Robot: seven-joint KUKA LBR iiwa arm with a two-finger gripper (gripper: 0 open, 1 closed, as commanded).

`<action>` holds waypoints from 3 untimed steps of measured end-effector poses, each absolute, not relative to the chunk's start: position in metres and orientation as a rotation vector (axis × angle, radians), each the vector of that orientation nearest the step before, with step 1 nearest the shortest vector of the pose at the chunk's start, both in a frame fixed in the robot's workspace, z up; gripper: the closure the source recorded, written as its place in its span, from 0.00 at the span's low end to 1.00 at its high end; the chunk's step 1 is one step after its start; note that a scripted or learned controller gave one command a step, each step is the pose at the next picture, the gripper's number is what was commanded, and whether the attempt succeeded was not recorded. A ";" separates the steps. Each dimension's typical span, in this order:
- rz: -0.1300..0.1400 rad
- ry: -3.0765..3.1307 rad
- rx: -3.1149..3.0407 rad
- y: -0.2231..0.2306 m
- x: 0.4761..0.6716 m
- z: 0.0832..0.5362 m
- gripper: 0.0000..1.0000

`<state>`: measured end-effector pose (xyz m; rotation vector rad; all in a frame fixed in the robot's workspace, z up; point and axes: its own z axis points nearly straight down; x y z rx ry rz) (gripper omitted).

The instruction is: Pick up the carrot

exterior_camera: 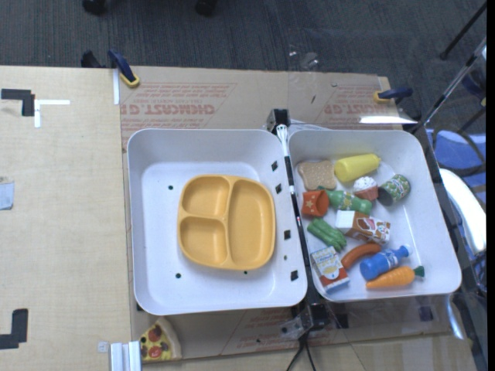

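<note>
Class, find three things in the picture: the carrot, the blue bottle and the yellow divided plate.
carrot (391,279), camera view, middle of its orange body.
blue bottle (382,263), camera view, its body.
yellow divided plate (191,242), camera view, lower left compartment.

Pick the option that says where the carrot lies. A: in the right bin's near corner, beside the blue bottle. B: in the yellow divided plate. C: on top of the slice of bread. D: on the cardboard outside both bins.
A: the carrot lies in the right bin at its near corner, just below the blue bottle.
</note>
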<state>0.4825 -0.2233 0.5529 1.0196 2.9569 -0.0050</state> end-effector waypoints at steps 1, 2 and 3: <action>-0.005 2.957 1.019 -0.223 0.483 0.553 0.00; -0.007 2.952 1.016 -0.224 0.485 0.562 1.00; -0.007 2.952 1.016 -0.224 0.485 0.562 0.00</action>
